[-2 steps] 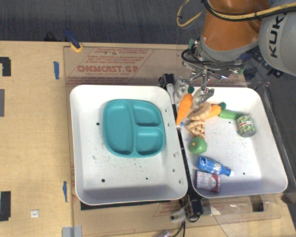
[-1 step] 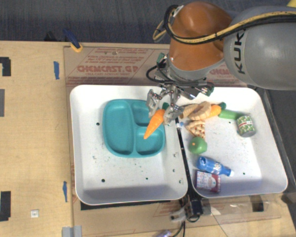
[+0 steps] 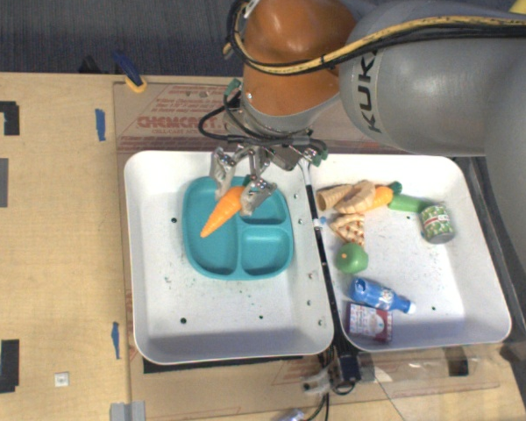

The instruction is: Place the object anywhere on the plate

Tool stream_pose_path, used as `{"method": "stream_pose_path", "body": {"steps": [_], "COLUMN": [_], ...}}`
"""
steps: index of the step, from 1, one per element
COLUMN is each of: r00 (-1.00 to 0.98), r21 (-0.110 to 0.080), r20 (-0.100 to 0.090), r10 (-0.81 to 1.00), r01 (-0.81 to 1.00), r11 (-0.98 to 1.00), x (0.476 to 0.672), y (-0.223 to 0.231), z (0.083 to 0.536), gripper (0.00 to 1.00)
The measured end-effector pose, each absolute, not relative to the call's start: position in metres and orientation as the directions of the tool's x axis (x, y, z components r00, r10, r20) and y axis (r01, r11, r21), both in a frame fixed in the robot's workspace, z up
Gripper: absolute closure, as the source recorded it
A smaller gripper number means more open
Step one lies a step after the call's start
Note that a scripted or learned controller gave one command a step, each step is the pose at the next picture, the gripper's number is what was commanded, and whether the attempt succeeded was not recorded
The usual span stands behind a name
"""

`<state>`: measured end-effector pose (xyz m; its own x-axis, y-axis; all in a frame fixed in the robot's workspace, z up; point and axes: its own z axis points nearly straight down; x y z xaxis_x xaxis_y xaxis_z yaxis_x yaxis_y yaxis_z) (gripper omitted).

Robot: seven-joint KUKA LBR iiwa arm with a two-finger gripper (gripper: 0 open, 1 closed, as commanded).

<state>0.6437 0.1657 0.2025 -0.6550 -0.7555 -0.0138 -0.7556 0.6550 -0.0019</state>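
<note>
Jaws (image 3: 239, 185) pinch the thick end of our carrot (image 3: 222, 211). We hold it low over the blue plate (image 3: 241, 251) so it can drop there safely.

The carrot (image 3: 221, 212) was a tapered orange toy piece, lying at a slant with its thin tip pointing down and to the left and its thick end up and to the right. It lay over the large left compartment of the plate (image 3: 276, 251), its tip near the plate's left rim. The plate was a teal, rounded-square dish divided into compartments, sitting flat in the left white bin (image 3: 167, 314), toward that bin's upper middle.
</note>
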Motion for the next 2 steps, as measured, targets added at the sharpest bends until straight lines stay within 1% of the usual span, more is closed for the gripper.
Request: {"method": "stream_pose_path", "body": {"steps": [1, 2], "r00": [-0.536, -0.759], "r21": [-0.009, -0.003], "r20": [-0.014, -0.013], "r10": [-0.844, -0.651], "r01": [-0.844, -0.651], "r11": [0.537, 0.759], "x": [0.6175, 0.6157], "y": [0.1404, 0.1454], "z": [0.2685, 0.2775], "gripper": [1.0, 1.0]}}
